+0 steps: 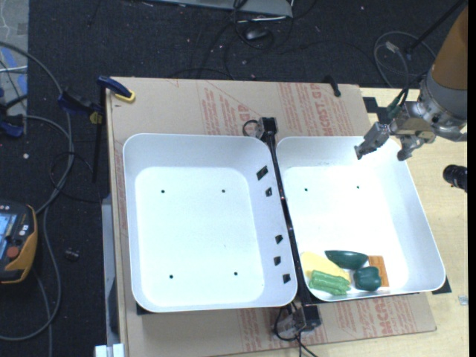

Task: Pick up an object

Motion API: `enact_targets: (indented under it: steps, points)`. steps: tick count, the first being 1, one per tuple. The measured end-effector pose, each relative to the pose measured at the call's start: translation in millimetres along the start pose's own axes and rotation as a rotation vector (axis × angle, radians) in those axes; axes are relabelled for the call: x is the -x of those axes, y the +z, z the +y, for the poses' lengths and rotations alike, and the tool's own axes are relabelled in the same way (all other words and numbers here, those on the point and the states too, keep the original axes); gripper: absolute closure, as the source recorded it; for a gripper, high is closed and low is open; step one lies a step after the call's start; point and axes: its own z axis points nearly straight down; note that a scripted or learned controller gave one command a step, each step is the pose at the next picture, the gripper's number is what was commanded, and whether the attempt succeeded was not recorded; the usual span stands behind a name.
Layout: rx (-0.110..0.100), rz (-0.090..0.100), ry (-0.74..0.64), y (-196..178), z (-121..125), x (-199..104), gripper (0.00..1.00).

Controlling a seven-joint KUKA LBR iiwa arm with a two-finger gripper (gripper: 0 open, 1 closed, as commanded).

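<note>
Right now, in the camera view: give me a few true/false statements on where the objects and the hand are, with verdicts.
1. The objects sit in the right bin. True.
2. The hand is open. True; its two fingers stand apart with nothing between them.
3. The hand is right over the objects. False; it is at the bin's far edge, and they lie in the near corner.
4. The green ridged piece lies in the left bin. False; it lies in the right bin by the dark green bowl-shaped piece.

The arm reached in from the right, its tool (384, 148) hanging with both fingers spread apart, gripping nothing.
</note>
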Motion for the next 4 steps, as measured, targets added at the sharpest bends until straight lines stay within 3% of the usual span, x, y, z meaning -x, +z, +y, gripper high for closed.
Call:
enact_targets:
  steps: [1,2,3,4]
  points:
    - [-0.008,0.002,0.002,68,-84,-6,0.00]
    - [-0.003,0.002,-0.007,94,-103,-99,0.00]
    - [-0.001,0.002,-0.006,93,-101,-176,0.00]
    - [0.003,-0.006,0.009,125,-102,-213,0.00]
